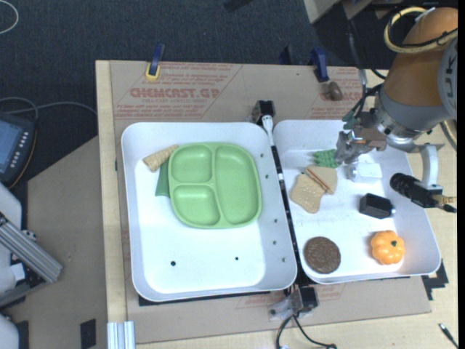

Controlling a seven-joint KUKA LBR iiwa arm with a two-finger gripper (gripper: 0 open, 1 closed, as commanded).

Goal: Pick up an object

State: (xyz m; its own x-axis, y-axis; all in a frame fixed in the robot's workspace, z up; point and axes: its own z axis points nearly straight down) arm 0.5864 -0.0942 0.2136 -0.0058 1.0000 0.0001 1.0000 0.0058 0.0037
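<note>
Two shallow white bins sat side by side on the desk [218, 86], the left bin [145, 217] and the right bin [421, 238] touching along their shared edge. The left bin held three things: one green divided plate [216, 184] with three compartments, one tan cracker-like piece [158, 158] just beside the plate's upper left corner, and one dark green flat piece [161, 184] partly tucked under the plate's left edge. The right bin held about six things: one sandwich [311, 189] near its left wall, one brown round cookie [321, 254] toward the front, one small orange pumpkin [387, 246] at the front right, one black block [376, 206] between the pumpkin and the arm, one green leafy piece [325, 157], and one small white piece [369, 171]. The grey arm reached in from the right, and its tool [349, 151] hung low over the back of the right bin, just beside the green leafy piece; I could not tell how far it was open or whether it held anything.
</note>
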